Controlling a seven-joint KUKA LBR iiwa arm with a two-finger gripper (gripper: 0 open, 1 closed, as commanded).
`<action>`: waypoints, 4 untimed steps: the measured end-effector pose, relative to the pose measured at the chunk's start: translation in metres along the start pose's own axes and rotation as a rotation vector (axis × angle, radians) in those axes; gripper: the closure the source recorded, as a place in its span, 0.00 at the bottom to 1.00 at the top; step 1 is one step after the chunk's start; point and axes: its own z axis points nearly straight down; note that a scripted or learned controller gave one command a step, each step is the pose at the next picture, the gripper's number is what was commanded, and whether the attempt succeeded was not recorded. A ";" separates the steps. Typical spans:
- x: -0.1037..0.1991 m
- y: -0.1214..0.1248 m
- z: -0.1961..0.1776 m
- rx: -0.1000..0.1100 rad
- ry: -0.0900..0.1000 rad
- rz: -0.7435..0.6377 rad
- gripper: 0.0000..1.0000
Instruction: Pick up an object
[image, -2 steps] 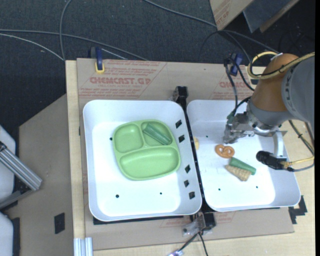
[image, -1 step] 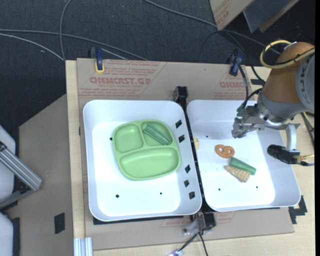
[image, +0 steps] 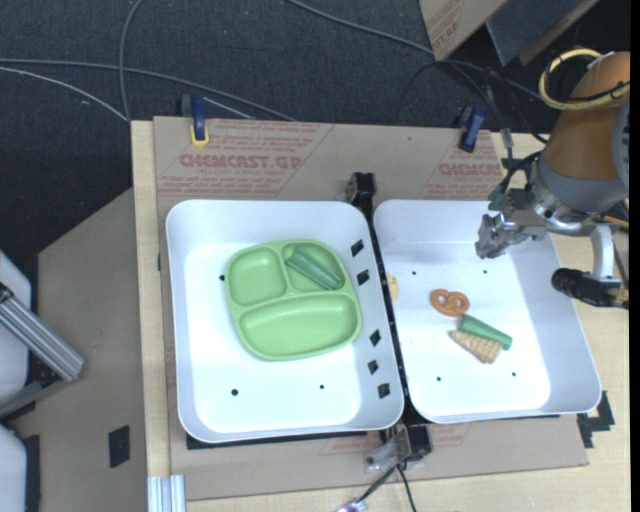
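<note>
The bench (image: 300, 150) is lying under everything, its brown board stretching away from the pincer toward the picture's left and bottom; two blue clamps (image: 200, 125) are gripping its far edge, one just above the pincer and one well off to its left. The grey arm (image: 580, 160) with its orange band is reaching in from the right and hanging over the far right corner of the right bin (image: 560, 390); the pincer (image: 490, 243) is hovering at the arm's left end, pointing down at bare white floor, and whether its tips are apart or together I cannot tell, as they are too small and dark to read; nothing is showing between them. The left bin (image: 200, 390) is sitting well to the pincer's left, touching the right bin along a black seam; in it a green divided plate (image: 295, 335) is resting, with a dark green piece (image: 316, 266) lying in its upper right compartment. Below the pincer and slightly to its left, in the right bin, three small things are lying near each other: a green stick (image: 487, 331) farthest down, tilted; a pale ridged cone (image: 476, 346) touching its lower side; an orange pretzel (image: 450, 301) just above them, nearest the pincer but apart from it. A tiny yellow bit (image: 393, 289) is sitting at the seam, left of the pretzel.
</note>
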 end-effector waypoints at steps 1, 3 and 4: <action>-0.007 0.002 -0.046 -0.001 -0.001 0.000 1.00; 0.051 0.011 -0.071 0.002 0.002 -0.006 1.00; 0.108 0.023 -0.073 0.003 0.002 -0.005 1.00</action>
